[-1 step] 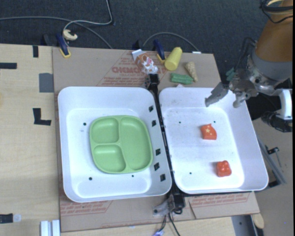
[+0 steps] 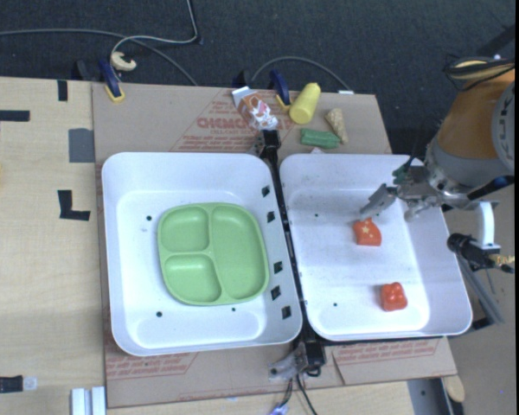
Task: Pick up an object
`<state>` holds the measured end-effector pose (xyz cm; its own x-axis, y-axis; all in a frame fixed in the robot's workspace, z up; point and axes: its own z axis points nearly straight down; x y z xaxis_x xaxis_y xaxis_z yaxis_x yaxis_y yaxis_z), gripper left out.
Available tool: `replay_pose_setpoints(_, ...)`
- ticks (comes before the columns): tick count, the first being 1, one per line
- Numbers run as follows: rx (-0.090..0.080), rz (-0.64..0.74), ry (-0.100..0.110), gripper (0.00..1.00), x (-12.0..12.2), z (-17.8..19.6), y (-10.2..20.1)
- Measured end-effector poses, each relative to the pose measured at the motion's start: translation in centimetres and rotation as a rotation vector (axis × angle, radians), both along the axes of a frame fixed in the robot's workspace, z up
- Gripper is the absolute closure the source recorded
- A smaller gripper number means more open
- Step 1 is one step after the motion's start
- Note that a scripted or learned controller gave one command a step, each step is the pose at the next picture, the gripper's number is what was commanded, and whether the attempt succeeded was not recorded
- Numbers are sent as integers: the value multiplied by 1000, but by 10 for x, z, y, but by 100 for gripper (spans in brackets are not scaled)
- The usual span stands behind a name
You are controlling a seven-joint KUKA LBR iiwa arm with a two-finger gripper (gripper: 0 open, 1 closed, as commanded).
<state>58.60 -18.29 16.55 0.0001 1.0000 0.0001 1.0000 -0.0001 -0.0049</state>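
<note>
Red blocky pieces (image 2: 368, 233) (image 2: 393, 296) | smooth white bin (image 2: 329, 180) | gripper (image 2: 379, 202) grip: cannot tell

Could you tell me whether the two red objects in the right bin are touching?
Apart. The camera view shows bare white bin floor between the upper red object and the lower red object.
</note>
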Motion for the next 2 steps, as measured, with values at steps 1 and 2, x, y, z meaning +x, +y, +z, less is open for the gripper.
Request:
replay_pose_setpoints(1, -2, 1, -8, 0, 6, -78, 15)
replay_pose_setpoints(2, -5, 1, -13, 100, 7, -68, 14)
